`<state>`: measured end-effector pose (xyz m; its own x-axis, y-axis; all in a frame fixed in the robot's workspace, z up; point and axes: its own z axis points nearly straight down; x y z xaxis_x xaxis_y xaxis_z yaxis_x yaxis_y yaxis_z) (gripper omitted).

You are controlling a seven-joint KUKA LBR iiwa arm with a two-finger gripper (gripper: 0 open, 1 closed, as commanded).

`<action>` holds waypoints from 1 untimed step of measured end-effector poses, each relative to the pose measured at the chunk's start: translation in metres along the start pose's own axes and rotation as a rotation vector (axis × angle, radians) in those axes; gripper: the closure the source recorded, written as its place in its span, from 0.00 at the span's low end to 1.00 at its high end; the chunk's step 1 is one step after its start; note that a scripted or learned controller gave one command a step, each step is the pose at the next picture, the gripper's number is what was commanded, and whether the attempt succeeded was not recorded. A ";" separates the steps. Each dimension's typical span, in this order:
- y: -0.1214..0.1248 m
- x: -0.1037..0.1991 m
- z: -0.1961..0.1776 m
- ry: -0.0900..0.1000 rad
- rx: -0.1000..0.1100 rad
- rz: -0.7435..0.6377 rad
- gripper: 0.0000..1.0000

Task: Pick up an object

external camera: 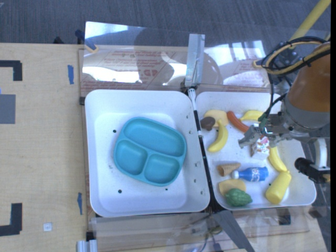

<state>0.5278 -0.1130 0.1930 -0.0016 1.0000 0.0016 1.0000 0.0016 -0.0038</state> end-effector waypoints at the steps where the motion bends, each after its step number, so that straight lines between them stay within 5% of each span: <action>1: 0.000 0.000 0.000 0.000 0.000 0.000 0.00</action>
<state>0.5278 -0.1130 0.1930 -0.0016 1.0000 0.0016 1.0000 0.0016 -0.0038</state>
